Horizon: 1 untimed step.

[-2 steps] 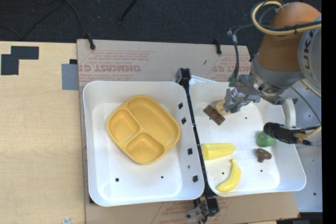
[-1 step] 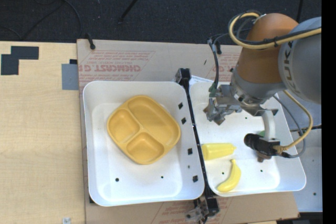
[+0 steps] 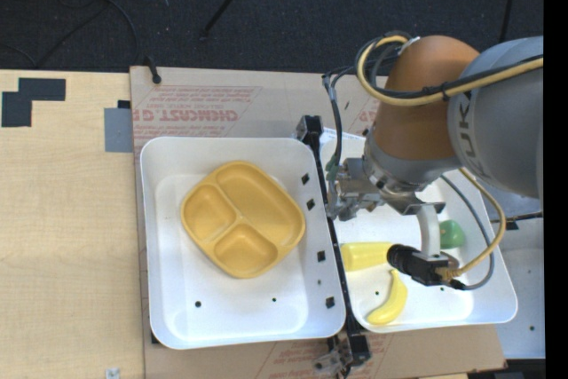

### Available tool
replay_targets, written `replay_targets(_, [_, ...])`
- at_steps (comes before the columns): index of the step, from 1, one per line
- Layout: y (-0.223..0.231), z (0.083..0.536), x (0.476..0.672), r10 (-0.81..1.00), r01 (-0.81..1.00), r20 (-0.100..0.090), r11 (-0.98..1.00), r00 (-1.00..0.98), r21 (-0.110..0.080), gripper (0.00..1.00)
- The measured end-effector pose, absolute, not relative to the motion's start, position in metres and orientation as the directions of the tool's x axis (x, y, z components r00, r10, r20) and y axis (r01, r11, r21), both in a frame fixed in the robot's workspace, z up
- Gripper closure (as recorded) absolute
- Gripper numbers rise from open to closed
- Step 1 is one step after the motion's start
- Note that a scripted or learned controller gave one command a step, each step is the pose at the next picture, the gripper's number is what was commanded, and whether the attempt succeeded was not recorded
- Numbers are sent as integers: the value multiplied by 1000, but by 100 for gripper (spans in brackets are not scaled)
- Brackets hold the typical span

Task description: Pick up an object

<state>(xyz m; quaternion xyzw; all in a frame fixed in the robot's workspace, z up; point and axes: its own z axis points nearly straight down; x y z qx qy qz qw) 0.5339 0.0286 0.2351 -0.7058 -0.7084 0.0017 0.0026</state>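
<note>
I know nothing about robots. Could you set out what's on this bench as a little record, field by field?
left bin: holds a yellow plate with three compartments
right bin: holds a yellow block, a banana and a small green thing
banana: near the bin's front edge, just below the block
green thing: toward the bin's right side
arm: reaches in from the right, over the right bin
object held: cannot tell

Grey arm (image 3: 508, 115) in from R, gripper (image 3: 353, 201) pointing down.
</note>
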Motion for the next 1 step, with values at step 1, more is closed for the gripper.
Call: replay_targets(1, [82,221,512,1000,1000,1,5,-5,-7,100])
